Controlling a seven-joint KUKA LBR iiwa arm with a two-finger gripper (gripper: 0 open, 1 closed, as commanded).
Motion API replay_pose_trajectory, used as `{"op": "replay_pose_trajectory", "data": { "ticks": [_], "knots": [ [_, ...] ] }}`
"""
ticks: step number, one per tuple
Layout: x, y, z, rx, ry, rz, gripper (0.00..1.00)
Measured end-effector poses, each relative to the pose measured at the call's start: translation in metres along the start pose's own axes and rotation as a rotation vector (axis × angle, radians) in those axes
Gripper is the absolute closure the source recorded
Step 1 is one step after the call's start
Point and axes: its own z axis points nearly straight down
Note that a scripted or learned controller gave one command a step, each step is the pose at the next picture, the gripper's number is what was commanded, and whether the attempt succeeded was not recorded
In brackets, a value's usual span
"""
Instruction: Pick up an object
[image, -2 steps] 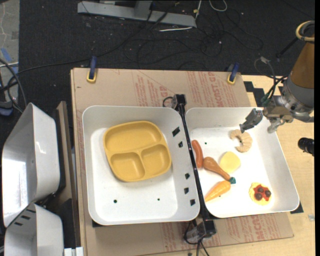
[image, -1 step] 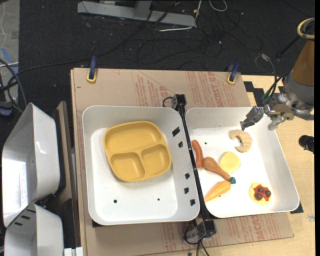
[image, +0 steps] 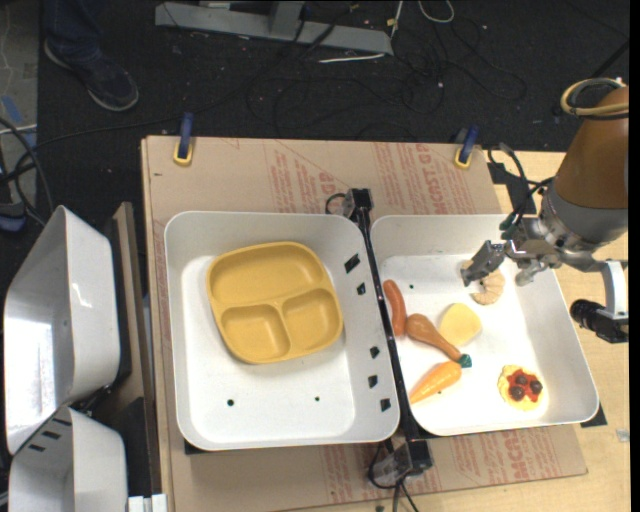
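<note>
My gripper (image: 505, 266) hangs over the back of the right bin (image: 570, 330), and its two fingers stand apart, open. Just in front of the left finger (image: 480, 265) lies a small tan biscuit-like piece (image: 488, 292), not between the fingers. Further toward the bin's middle and front lie a pale yellow wedge (image: 460, 323), a brown drumstick (image: 432, 335), an orange-red sausage (image: 396, 305), a carrot (image: 437, 380) and a small tart with red topping (image: 521, 386).
The left bin (image: 190, 400) holds a yellow divided plate (image: 272, 300). A black divider (image: 378, 320) runs between the bins. White containers (image: 60, 310) stand off the bench at the left. The arm's orange band (image: 595, 150) rises at the right.
</note>
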Motion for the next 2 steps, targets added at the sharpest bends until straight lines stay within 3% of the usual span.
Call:
{"op": "replay_pose_trajectory", "data": {
  "ticks": [2],
  "knots": [
    [0.009,0.013,0.096,-0.002,0.0,-0.004,0.0]
  ]
}}
